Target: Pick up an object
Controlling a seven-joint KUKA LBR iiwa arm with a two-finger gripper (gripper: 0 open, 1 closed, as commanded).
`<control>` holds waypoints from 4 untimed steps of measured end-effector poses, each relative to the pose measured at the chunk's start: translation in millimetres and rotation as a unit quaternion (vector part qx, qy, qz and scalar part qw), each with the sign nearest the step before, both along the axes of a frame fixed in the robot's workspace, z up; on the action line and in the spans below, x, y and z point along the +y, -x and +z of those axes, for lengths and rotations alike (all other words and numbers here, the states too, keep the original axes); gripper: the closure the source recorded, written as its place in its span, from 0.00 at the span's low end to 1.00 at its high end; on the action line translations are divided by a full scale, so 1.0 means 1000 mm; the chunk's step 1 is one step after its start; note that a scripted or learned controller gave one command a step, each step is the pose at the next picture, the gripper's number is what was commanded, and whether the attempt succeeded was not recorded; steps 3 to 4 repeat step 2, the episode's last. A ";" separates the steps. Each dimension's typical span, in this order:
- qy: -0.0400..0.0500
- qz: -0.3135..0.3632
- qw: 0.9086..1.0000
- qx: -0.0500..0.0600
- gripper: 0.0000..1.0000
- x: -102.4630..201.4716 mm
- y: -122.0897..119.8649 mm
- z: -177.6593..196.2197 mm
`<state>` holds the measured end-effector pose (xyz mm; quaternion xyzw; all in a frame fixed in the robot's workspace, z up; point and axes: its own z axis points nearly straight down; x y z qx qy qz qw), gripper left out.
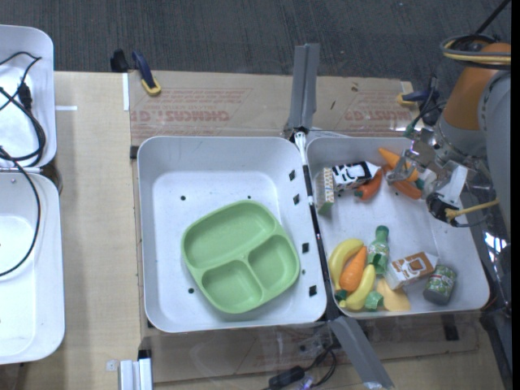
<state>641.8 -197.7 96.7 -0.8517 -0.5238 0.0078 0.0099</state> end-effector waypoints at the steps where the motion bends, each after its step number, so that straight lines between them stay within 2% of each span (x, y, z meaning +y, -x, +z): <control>1: 0.006 -0.081 0.997 -0.011 1.00 0.045 -0.017 0.125; 4: 0.007 -0.079 0.997 -0.010 1.00 0.045 -0.017 0.133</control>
